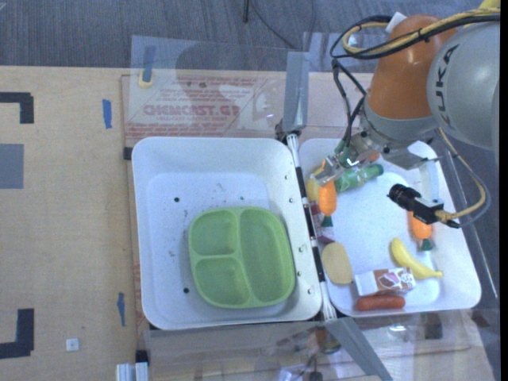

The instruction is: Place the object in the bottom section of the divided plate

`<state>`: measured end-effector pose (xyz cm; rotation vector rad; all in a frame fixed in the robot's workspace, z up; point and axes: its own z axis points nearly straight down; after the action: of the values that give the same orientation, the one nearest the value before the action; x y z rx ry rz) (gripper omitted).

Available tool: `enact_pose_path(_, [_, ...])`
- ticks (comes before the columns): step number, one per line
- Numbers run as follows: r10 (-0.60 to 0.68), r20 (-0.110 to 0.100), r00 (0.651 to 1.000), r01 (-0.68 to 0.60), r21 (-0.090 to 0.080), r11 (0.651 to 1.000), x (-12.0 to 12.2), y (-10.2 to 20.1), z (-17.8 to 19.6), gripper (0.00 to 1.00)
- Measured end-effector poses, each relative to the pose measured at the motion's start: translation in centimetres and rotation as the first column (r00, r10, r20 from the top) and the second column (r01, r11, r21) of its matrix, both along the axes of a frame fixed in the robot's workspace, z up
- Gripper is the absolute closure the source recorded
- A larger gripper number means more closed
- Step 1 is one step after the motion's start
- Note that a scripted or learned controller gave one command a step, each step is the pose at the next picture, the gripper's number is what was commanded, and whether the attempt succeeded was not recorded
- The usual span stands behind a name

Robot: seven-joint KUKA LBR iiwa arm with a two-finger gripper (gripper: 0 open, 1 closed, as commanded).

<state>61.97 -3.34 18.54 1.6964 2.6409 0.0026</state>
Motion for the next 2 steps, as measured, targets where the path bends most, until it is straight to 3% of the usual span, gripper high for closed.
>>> enact_pose_path(1, [0.225, -0.002, 0.974, -0.225, 0.000, 0.974, -5.5, 5.4, 0.0, 1.00])
enact_pose_path(2, [0.349, -0.003, 0.937, -0.349, 0.002, 0.937, -9.7, 10.8, -0.1, 1.00])
